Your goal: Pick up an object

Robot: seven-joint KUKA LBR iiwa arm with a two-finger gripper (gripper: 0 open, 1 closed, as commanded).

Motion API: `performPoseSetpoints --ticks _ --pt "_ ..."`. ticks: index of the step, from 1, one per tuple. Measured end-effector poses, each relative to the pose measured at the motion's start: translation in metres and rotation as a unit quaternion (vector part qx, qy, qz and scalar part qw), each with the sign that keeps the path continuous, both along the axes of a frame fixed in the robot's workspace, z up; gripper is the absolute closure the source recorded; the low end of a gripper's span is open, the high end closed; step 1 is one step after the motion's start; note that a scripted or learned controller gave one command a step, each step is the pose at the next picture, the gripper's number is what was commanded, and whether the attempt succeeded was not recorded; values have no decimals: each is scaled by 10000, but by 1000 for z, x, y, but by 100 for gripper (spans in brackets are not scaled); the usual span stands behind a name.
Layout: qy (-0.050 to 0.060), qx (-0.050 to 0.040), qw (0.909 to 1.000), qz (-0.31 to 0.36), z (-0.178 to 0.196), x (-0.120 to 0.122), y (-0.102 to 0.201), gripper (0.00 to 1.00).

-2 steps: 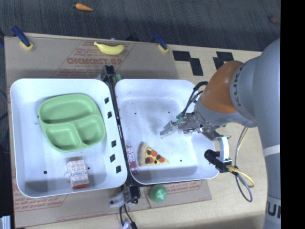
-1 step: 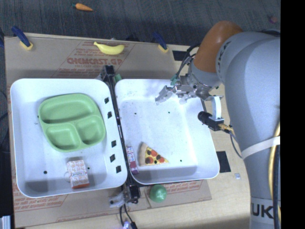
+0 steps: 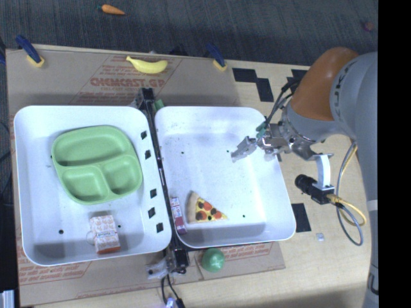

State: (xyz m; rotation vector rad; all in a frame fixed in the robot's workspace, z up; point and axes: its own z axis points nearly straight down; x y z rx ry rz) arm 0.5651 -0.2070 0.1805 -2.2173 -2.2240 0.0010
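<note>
Two white bins are seen side by side on the tabletop [image 3: 321, 262]. In the left bin [image 3: 32, 172], a green divided plate [image 3: 96, 162] is seen, with a small carton [image 3: 104, 233] near the front. In the right bin [image 3: 270, 197], a pizza slice [image 3: 204, 209] lies near the front. The gripper [image 3: 245, 149] is seen over the right bin's far right part. A banana [image 3: 148, 63] and a green ball [image 3: 212, 260] are seen outside the bins.
</note>
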Motion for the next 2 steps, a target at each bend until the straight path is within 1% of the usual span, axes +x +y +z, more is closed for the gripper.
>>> performPoseSetpoints --ticks 1,2 --pt "2 5 10000 10 -24 92 -3 0" --pt "18 4 10000 23 -85 91 -3 0"
